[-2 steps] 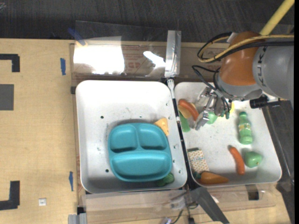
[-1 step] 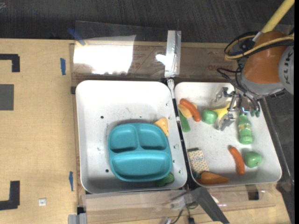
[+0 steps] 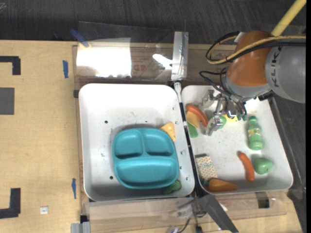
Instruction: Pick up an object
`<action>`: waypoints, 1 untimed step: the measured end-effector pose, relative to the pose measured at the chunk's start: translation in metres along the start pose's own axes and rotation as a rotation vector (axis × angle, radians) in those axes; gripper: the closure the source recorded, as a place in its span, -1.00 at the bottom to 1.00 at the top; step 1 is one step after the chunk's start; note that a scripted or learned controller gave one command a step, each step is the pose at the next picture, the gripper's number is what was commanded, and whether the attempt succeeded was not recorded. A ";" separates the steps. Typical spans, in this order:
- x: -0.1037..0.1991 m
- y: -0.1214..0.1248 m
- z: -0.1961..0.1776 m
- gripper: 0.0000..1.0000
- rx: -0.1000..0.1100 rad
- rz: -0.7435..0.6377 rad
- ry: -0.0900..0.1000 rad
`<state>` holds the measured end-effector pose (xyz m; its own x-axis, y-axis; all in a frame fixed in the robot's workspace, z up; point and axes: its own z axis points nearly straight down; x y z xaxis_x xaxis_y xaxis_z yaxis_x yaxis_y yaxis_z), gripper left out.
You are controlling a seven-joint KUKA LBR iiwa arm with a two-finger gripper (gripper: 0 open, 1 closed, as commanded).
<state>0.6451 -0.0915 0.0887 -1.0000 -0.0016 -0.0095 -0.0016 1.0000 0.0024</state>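
End effector (image 3: 217, 122) low in right bin (image 3: 279, 154), grip state unclear; orange-red toy (image 3: 197, 114) just beside.

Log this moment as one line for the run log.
arm: over right white bin | gripper: low beside orange-red toy pepper | grasp: not confirmed | left white bin: teal divided plastic tray

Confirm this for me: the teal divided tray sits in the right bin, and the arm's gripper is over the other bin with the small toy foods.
Not quite. The camera view shows the teal divided tray in the left bin, not the right. The gripper is over the other bin, the right bin, with the small toy foods, as you said.
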 end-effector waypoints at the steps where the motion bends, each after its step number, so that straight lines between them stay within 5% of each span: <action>1: -0.021 -0.014 0.000 -1.00 0.001 -0.118 0.005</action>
<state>0.6662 -0.1057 0.0885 -0.9929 -0.1189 -0.0042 -0.1190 0.9929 0.0011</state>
